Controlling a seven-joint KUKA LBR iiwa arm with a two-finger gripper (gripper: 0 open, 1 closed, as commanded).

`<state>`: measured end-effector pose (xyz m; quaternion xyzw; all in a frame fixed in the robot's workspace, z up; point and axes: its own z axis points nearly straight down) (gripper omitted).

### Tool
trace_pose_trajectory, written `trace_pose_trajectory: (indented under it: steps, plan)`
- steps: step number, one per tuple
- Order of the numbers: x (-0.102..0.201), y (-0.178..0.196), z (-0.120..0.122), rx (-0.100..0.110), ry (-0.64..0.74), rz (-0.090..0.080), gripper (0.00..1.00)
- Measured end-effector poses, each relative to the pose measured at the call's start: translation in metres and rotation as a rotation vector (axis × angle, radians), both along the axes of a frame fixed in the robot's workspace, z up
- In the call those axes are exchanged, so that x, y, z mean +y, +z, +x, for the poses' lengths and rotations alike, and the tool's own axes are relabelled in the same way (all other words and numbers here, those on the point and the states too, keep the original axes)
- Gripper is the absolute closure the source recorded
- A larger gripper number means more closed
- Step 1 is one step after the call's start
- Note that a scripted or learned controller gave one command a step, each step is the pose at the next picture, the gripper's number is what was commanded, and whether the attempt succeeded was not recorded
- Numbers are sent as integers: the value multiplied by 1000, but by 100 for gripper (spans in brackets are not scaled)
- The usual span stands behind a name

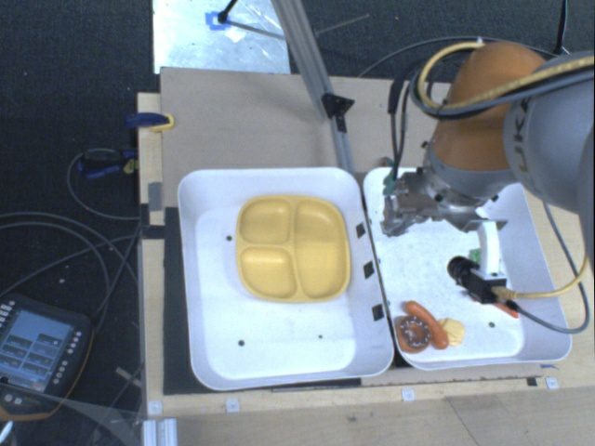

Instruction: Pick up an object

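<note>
Three small food toys lie in the front left corner of the right bin [535, 277]: an orange-red sausage [424, 321], a brown sprinkled donut [409, 334] touching it, and a pale yellow piece [453, 330] just to their right. My gripper [398, 216] hangs low over the bin's back left corner, close to the wall between the two bins. It is well behind the toys, with bare white floor in between. Nothing shows in it.
The left bin [214, 342] holds a yellow divided plate [293, 247] near its middle. A grey slanted pole [311, 54] rises behind the bins. Cables and a handheld screen [37, 342] lie off the bench at left.
</note>
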<state>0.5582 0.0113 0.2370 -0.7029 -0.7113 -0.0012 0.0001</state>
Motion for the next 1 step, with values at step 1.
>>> trace_pose_trajectory:
  steps: [1]
  plan:
    - [55,5,5,-1,0,1,100]
